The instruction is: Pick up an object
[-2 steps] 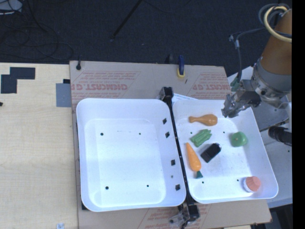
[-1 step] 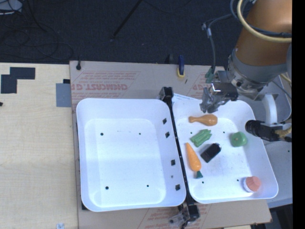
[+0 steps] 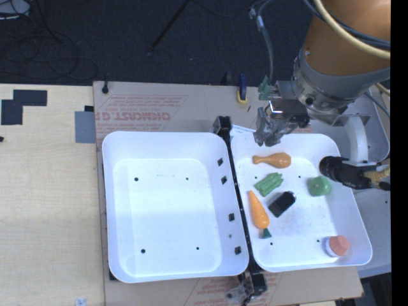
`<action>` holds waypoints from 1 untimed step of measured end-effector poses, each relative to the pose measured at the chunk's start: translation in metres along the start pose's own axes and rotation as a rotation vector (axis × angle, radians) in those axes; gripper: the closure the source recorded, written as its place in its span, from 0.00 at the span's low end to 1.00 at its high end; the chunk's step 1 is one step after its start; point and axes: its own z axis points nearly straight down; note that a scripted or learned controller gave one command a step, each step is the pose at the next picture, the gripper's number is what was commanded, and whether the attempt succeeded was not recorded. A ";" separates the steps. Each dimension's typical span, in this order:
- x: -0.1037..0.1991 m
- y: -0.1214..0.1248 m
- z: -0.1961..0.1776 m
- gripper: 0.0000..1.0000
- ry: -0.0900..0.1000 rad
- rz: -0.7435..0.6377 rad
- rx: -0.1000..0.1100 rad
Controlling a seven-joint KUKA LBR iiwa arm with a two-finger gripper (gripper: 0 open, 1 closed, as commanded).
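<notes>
The right bin (image 3: 299, 257) holds several small items. An orange drumstick-shaped piece (image 3: 274, 160) lies near its back edge. Below it are a green bean-like piece (image 3: 269, 183), a black block (image 3: 281, 203) and an orange carrot (image 3: 257, 210) with a green tip. A green round piece (image 3: 319, 185) sits toward the right, and a pink-and-white round piece (image 3: 338, 245) rests in the front right corner. My gripper (image 3: 270, 134) hangs over the bin's back left edge, just above the drumstick piece, with nothing seen held.
The left bin (image 3: 127, 260) stands beside the right one, with a black divider (image 3: 233, 196) between them. Both rest on a cardboard sheet (image 3: 146, 110). A blue and yellow clip (image 3: 242, 89) stands at the cardboard's back edge.
</notes>
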 end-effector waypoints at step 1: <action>-0.016 0.084 0.005 1.00 -0.006 0.010 0.007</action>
